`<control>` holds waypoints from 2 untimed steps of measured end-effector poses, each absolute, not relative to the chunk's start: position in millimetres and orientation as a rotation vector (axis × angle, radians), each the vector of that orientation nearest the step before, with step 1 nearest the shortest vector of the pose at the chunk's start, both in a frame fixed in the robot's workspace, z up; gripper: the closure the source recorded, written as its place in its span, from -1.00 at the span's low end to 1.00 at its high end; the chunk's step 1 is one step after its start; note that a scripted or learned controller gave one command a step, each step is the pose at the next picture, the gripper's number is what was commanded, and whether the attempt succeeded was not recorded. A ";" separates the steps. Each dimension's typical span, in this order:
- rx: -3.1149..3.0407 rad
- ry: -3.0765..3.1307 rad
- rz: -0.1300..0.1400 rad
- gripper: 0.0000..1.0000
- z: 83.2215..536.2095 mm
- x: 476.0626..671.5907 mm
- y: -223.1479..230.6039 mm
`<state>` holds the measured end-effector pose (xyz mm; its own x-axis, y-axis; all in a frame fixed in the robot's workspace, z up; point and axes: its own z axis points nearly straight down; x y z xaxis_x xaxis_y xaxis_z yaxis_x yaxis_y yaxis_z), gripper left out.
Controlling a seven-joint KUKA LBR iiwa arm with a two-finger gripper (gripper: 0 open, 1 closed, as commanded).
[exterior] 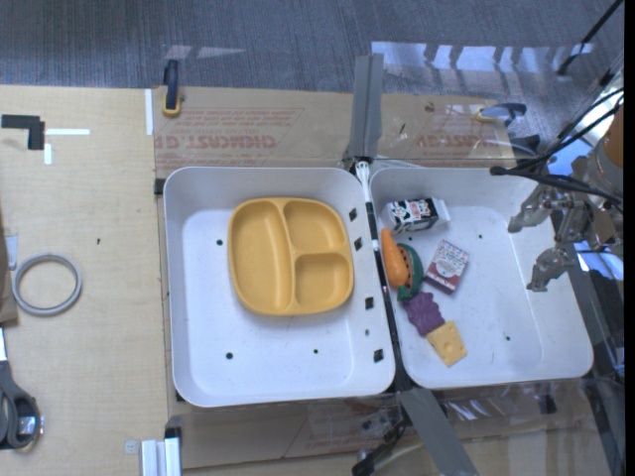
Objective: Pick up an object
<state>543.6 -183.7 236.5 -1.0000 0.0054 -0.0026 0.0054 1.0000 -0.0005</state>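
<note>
Hovering: gripper [552, 244], right bin's [526, 360] right edge
Fingers: spread apart, gripping zilch
Left bin [198, 355]: yellow divided plate [291, 256]
Right bin: little carton [412, 213], red box [447, 266], cheese wedge [447, 344]

Small toys [425, 291] clustered along right bin's left wall.

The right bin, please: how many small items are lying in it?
5, all in the right bin's left half: black-and-white carton at top, red box, orange-green toy, purple piece, yellow wedge. Others might hide beneath.
</note>
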 end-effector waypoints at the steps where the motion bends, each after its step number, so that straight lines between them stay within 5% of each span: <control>1: 0.759 3.038 0.002 -1.00 97.0 565.4 -119.5; 2: 1.133 2.911 0.007 -1.00 98.6 559.3 -112.5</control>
<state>559.3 -112.5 98.6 -0.7368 0.6760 -0.0147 0.6759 0.7369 0.0103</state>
